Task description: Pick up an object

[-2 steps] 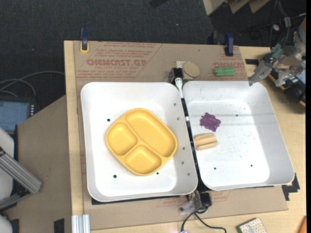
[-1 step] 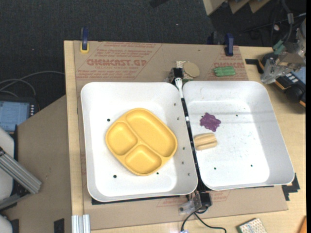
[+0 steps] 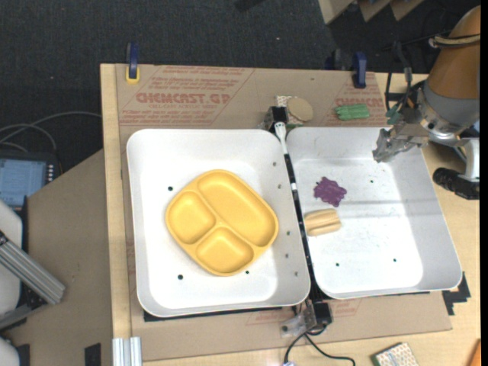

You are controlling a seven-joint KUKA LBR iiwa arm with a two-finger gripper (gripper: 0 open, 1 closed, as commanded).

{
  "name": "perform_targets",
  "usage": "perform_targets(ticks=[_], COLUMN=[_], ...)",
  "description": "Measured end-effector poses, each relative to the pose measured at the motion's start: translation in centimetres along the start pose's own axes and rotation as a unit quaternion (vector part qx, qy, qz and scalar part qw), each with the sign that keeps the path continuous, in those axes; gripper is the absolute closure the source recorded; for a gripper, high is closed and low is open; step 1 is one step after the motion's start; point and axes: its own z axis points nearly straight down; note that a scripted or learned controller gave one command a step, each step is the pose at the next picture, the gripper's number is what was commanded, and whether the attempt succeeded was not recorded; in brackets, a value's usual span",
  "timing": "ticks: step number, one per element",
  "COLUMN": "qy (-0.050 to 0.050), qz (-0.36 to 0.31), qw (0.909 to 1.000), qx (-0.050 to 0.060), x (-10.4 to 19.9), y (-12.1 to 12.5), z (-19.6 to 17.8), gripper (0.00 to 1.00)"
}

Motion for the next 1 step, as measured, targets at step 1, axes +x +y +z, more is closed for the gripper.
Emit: perform_targets(ticks=[1], qy=[-0.001], qz=[-0.001], qw=[1.0], qx=[-0.006], x=[3.03], y=[-1.41], z=[-4.77], gripper=[1.0])
